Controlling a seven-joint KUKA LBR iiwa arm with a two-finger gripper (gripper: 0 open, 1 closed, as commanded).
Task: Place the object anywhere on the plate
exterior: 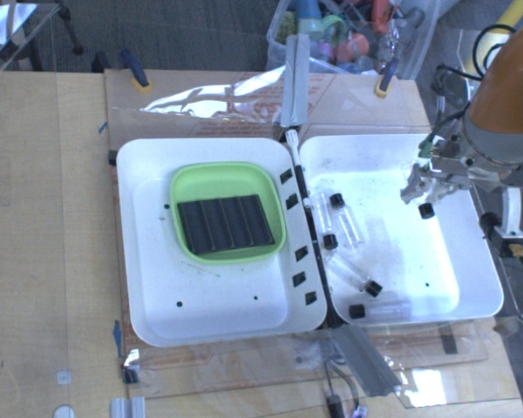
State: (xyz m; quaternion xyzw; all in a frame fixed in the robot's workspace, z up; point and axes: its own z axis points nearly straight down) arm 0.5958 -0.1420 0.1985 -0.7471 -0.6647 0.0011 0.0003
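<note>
The objects here are clear vials with black caps, lying in the right bin point(471, 259). One vial point(346, 225) lies near the bin's left wall with its black cap point(336, 200) pointing away from the camera; a second vial point(329, 233) lies just beside it, closer to the divider. A third vial point(353, 277) lies nearer the front, its cap point(373, 289) toward the bin's middle, and a fourth cap point(357, 311) sits close to the front rim. All of them are loose on the bin floor, crowded toward the left wall, which leaves little room on that side.

My gripper point(423, 198) hovers over the right half of this bin, well apart from the vials. My fingers point down, with a small dark piece point(426, 209) at the tips; I cannot tell whether they are spread or pressed together, or whether they pinch anything. The floor under me and toward the right rim is bare white.

In the left bin point(148, 259) sits the green plate point(187, 185), a rounded square with a raised rim, and a dark ribbed slab point(225, 223) covers most of its middle. Green margin shows along the plate's far and left edges.
</note>
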